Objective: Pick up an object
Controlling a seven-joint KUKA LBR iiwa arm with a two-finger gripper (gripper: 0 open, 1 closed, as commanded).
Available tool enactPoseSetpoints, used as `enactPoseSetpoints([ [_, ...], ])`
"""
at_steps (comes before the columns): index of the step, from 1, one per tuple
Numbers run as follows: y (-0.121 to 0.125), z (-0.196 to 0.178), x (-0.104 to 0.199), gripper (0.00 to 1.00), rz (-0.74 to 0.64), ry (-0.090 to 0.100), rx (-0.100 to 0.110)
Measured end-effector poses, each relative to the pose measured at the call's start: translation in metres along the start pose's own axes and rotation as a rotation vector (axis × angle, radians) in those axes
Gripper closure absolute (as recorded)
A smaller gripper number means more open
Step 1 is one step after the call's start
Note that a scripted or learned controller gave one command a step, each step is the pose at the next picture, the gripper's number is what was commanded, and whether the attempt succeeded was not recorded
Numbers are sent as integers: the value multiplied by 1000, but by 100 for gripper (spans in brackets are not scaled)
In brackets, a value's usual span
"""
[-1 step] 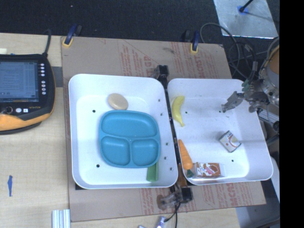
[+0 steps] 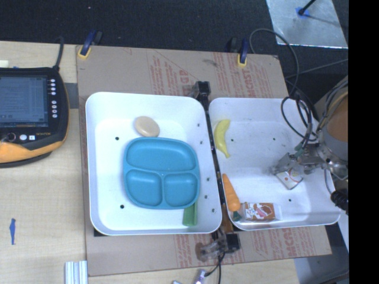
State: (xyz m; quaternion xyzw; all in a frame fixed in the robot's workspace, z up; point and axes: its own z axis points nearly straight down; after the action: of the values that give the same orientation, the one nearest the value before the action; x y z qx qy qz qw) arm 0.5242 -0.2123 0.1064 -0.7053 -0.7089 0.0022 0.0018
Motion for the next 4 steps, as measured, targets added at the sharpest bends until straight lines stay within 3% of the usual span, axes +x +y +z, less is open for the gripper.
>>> enactPoseSetpoints([
  [1, 34, 14, 24, 0, -2, -1, -3],
  [2, 108, 13, 0, 0, 0, 1, -4],
  [3, 40, 4, 0, 0, 0, 0, -2],
  [4, -10, 15, 0, 0, -1, 0, -2],
])
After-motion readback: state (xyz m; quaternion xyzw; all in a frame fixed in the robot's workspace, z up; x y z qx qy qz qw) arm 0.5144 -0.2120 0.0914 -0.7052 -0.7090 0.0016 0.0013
